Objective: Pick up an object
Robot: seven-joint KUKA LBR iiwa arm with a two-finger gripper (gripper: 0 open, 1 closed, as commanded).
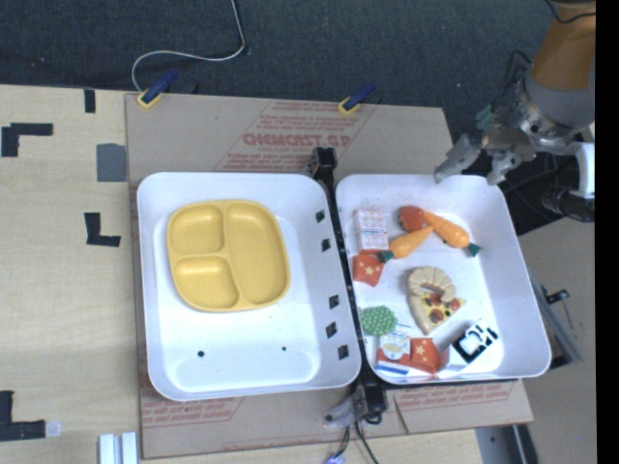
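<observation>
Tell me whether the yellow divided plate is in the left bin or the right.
Left bin. The yellow divided plate lies flat on the left bin's floor, toward its far end.

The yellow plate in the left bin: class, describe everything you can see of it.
The yellow plate is a rounded-square tray, seemingly plastic, moulded into three compartments: two smaller ones on its left half, one long one on its right. It lies flat, right way up, on the left bin's floor, toward the far end.

The two-finger gripper (477,162), fingers spread, hovers above the far right rim of the right shallow white bin (517,288), holding nothing. Inside lie two orange plastic carrots (430,232) and a toy pizza slice (432,296). A yellow divided plate (228,255) sits in the left white bin (155,336).
</observation>
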